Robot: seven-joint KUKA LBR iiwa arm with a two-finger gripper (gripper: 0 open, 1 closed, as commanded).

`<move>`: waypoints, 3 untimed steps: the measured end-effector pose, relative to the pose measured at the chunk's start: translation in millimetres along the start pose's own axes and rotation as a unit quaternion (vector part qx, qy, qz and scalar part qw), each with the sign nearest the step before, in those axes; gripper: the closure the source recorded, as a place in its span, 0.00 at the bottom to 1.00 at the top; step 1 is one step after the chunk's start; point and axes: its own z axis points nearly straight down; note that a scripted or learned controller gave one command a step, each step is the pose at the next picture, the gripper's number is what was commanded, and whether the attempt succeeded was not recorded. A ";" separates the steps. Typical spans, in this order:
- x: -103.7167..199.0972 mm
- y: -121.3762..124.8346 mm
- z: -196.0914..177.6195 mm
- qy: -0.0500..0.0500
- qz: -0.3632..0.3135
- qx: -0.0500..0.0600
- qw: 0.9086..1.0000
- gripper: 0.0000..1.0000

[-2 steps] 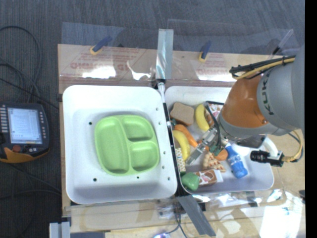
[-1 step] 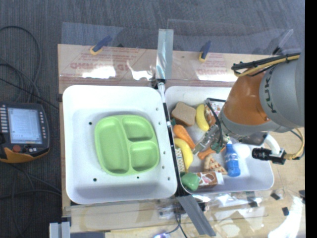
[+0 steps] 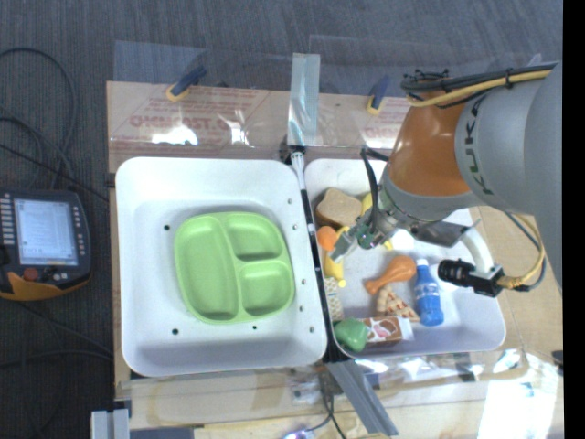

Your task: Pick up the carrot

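Pincer [image 3: 352, 241] is hovering in the right bin [image 3: 475, 337], just beside the carrot [image 3: 326, 238] lying against the bin's left wall; its spread is hidden. Likely light, stiff and smooth, it is best gripped mid-body.

Place: robot lab test bench
Arm: grey and orange KUKA arm [image 3: 475, 144] over the bench
Bench: two white bins [image 3: 137, 245] on taped cardboard [image 3: 183, 122], blue clamps [image 3: 186, 80]
Controls: teach pendant [image 3: 44, 240] with cables on grey carpet [image 3: 274, 16]
Props: green divided tray [image 3: 236, 265], toy food [image 3: 393, 273]
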 end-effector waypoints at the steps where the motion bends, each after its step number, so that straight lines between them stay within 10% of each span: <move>1: -19.3 11.6 -42.3 -0.001 0.029 0.000 1.000 1.00; 2: -18.9 11.1 -40.8 0.000 0.029 0.002 1.000 0.00; 3: 13.6 -32.6 2.9 0.002 0.018 0.004 1.000 0.00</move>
